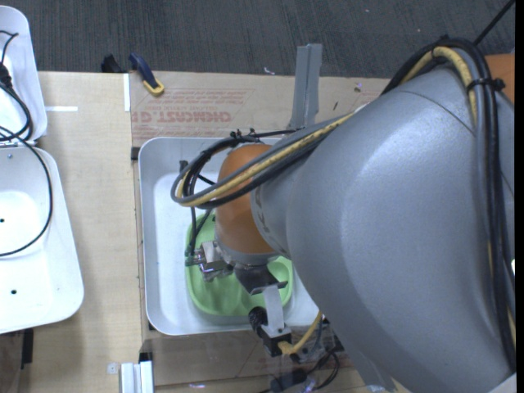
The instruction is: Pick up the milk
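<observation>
Two white bins: arm over the 3 o'clock one, above one green item. Gripper state indeterminable.

arm: smooth matt grey shell | bin: glossy white plastic | bench: pale wood-look board

Setting: robotics lab / test cell, not a home. Evidence: industrial grey arm w/ orange band and exposed cable loom; plywood tabletop w/ two shallow white bins, one left; cardboard sheet under bin; blue clamp; dark carpet floor beyond tabletop.
</observation>
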Controlling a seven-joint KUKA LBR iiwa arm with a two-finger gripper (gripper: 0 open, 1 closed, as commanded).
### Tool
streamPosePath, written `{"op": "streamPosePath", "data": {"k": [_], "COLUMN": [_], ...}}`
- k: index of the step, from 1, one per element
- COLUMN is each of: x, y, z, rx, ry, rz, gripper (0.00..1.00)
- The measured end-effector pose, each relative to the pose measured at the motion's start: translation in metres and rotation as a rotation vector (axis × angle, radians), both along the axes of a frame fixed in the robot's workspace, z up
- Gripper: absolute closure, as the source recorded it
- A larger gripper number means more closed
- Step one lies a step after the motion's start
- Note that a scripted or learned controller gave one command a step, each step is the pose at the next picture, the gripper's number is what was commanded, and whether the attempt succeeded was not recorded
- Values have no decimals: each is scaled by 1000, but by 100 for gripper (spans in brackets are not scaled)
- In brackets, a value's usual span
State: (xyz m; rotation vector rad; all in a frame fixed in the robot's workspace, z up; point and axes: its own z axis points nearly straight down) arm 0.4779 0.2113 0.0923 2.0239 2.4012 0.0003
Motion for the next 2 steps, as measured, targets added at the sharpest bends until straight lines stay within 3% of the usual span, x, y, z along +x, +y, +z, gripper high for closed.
{"op": "streamPosePath", "data": {"k": [1,2], "x": [14,0], "y": [-18,-51], "z": [1,87], "rx": [6,-2], "ry": [3,3], "rz": [-169,123], "gripper": [100,100]}}
